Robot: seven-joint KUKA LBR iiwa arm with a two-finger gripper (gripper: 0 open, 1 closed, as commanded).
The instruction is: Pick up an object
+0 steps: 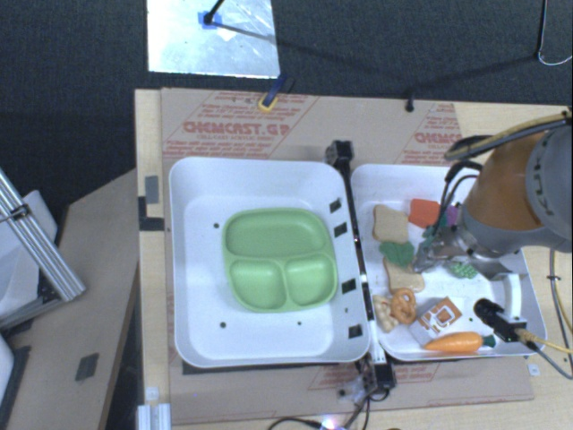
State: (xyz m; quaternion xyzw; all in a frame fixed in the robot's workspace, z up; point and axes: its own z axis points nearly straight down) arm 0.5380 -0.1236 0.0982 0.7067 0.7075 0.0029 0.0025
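Camera view shows the arm (515, 186) reaching from the right over the right bin (517, 325). The gripper (432, 251) is low among the toy foods, near the middle of this bin. Its fingers are dark and small against the clutter, so I cannot tell if they are spread or pressed together, and I see nothing clearly between them.

The task names no one object. Candidates all lie in the right bin: a bread slice (389, 223), an orange block (424, 211), a green piece (398, 254) just beside the gripper, another tan slice (405, 279), a pretzel (402, 305), a small box (439, 314) and a carrot (455, 341) at the near wall. The left bin (192, 330) holds a green tray (277, 260).

Several risks seem likely to me. The objects are close together, some touching, so the fingers may land on two pieces at once, or push one aside without gripping it. The slices are flat and low, and fingers could slide over them and close on nothing. The green piece looks irregular, so it may slip out during the lift. Also, a cable (457, 182) hangs near the wrist and could brush the orange block.
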